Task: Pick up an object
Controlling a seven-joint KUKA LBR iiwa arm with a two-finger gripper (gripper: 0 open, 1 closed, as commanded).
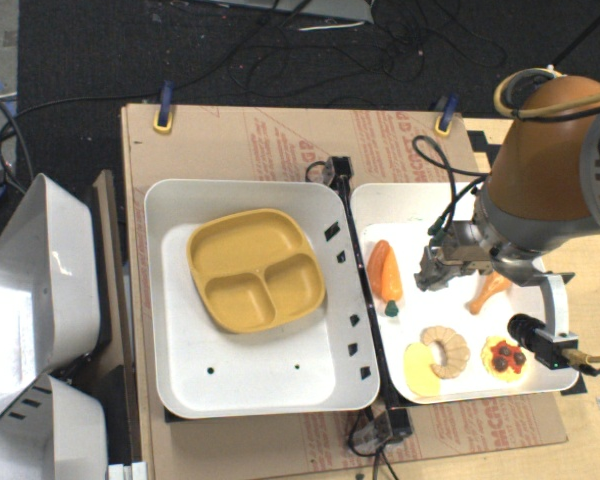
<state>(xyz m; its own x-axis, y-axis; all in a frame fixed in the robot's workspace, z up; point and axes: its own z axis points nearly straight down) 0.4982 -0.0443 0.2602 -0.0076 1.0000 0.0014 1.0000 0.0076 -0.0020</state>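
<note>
1. Setup: two white bins side by side. Left bin (180, 368) holds a yellow divided plate (257, 269). Right bin (400, 203) holds several small toy food items.
2. Gripper (432, 273) sits over the middle of the right bin, just right of the carrot (384, 268). Whether it is open or closed cannot be read from this angle; nothing is visibly held.
3. Likely target, by closeness: the carrot, near the left wall of the right bin and apart from that wall. Its green tip (390, 308) is at the near end.
4. Long axis runs roughly far-to-near in the view, almost parallel to the divider between the bins; blunt orange end far, green end near.
5. Handling estimate: looks like a light, rigid plastic toy with a smooth, possibly slippery, tapered surface. Not fragile.
6. Grip suggestion: close across the short axis at the thick orange mid-body, not the narrow green end, where it could squirt out.
7. Other items: an orange piece (490, 291) partly under the arm, a pale curled piece (446, 351) on a yellow disc (417, 370), and a small red-and-dark item (504, 357).
</note>
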